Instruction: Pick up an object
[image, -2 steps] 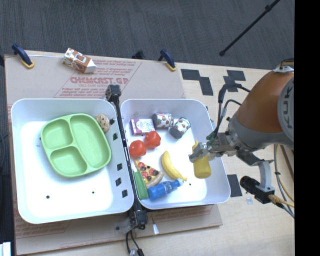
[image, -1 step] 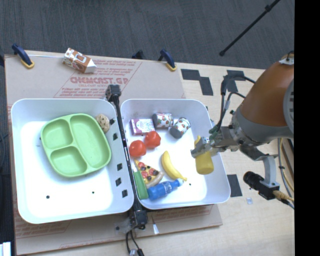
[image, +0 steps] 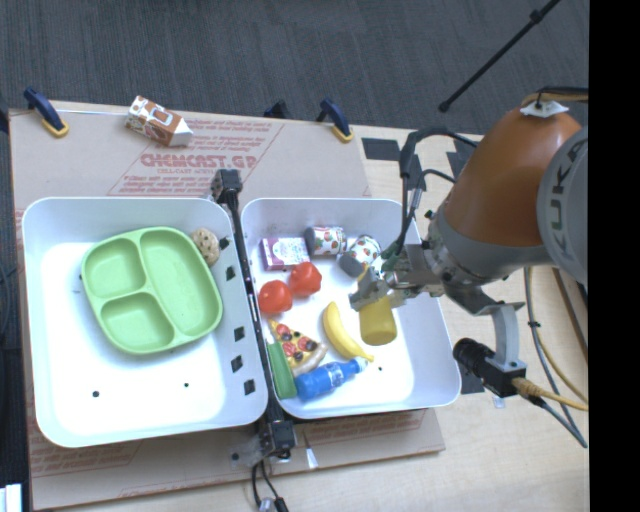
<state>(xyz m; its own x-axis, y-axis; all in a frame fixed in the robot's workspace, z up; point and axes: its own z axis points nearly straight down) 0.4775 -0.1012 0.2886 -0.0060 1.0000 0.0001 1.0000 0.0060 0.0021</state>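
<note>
My gripper (image: 376, 297) is over the right side of the right bin (image: 432, 345), reaching in from the right. A yellow cylinder-shaped object (image: 379, 325) sits between its fingers, with its top tucked under the gripper, and the gripper is shut on it. Just left of the cylinder lies a banana (image: 343, 333). Two red tomatoes (image: 290, 287), a pizza slice toy (image: 297, 346), a blue bottle (image: 326, 379), a small can (image: 326, 240) and a pink-and-white packet (image: 283, 251) also lie in this bin.
The left bin (image: 60, 400) holds a green divided plate (image: 150, 289) and a cookie (image: 207, 243). A small carton (image: 157, 121) lies on the cardboard behind the bins. Blue clamps (image: 336, 117) grip the back edge. Cables run at the right.
</note>
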